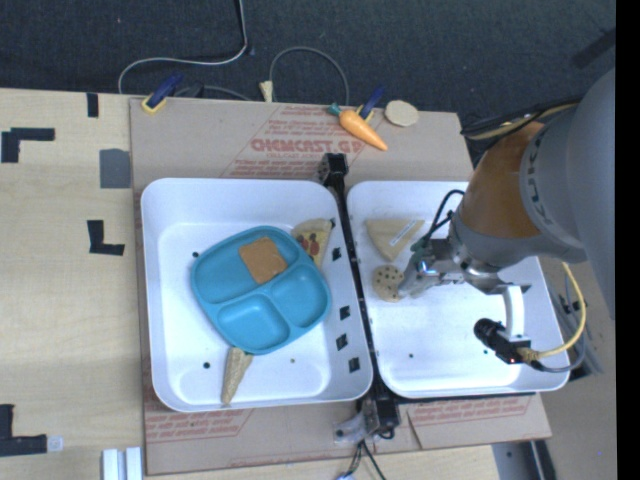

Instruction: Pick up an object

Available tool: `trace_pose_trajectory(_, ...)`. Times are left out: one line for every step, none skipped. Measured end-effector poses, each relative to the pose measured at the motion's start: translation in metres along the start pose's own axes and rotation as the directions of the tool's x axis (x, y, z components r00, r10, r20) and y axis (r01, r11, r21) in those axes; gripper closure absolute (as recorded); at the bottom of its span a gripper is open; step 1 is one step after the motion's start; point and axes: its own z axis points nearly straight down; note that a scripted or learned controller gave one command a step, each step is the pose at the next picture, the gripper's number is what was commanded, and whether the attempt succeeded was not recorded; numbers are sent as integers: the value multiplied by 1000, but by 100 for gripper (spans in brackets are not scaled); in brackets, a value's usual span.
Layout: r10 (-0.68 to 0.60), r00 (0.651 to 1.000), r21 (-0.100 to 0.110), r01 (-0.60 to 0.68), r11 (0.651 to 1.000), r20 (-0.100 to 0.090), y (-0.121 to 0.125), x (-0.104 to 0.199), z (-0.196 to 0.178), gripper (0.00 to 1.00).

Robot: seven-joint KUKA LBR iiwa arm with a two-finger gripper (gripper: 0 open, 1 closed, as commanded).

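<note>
The likeliest target is the cookie [388,281], a small round speckled disc lying flat on the floor of the right bin [450,368], toward its nine o'clock side. The gripper [418,273] sits just beside it at the cookie's three o'clock, low over the bin floor; whether its jaws are spread or pressed together cannot be told at this size, and nothing shows between them. The arm [520,208] comes in from three o'clock, so the tool meets the cookie side-on, which looks like an approach rather than a lift. A flat disc offers little edge to pinch, so it may slide.

At the cookie's twelve o'clock lies a pale wedge [392,236], near enough to be nudged. The black divider [350,288] between the bins runs close at nine o'clock and limits room on that side.

In the left bin [165,298] a blue sectioned plate [262,293] carries a brown slice [264,259]; a pizza-like piece [314,236] lies at its one o'clock and a cone [235,373] at its seven o'clock. Outside the bins, at twelve o'clock on the cardboard, rest a carrot [362,128] and a tan disc [402,114]
</note>
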Motion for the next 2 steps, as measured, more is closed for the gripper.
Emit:
trace_pose_trajectory(-4,1000,-4,4,1000,-1,-17,47,-66,100)
trace_pose_trajectory(5,1000,-2,-5,1000,2,12,-11,28,100)
